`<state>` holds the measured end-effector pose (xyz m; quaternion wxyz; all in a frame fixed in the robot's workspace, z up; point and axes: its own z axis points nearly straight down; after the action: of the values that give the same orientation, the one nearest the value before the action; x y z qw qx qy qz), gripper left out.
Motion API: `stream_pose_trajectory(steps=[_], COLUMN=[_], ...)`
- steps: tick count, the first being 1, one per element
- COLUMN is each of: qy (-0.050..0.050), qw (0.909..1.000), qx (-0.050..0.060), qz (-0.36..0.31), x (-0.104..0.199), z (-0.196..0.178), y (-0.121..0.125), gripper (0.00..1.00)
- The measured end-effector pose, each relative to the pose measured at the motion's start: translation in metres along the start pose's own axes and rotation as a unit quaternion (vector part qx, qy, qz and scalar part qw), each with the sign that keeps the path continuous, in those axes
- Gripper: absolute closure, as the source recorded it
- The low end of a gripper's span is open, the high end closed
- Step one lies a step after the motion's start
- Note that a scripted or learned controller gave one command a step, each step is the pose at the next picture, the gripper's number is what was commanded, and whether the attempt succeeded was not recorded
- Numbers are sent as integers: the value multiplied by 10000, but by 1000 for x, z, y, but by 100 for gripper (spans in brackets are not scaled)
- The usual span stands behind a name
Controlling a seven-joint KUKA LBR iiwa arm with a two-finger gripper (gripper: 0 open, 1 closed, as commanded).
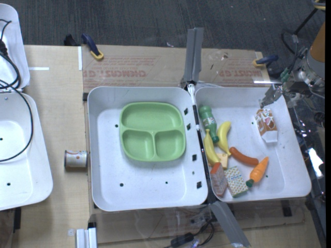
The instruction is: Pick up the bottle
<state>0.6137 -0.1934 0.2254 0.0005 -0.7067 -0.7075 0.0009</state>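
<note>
Bottle (207, 117) against right bin's (289, 190) left wall

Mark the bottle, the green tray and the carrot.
bottle (208, 118), camera view, its label.
green tray (152, 114), camera view, floor of its large rear compartment.
carrot (259, 170), camera view, its orange body.

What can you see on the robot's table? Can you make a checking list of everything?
Surface: wooden bench bearing two white bins side by side.
Job's things: green bottle lies in the right bin by its left wall, untouched.
Clutter: bananas, sausage, carrot, small packets, carton; green divided plate in the left bin; small can on the bench.
Grippers: gripper hangs over the right bin's far right corner, holding nothing.
Cables: black cable at left.
Surroundings: blue clamps, dark floor.
</note>
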Motion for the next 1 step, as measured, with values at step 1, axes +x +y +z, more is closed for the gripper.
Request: stream_pose_trajectory(steps=[1], qy=[0], qw=[9999], qx=[10], qz=[-131], x=[171], z=[35], y=[-35], gripper=[0])
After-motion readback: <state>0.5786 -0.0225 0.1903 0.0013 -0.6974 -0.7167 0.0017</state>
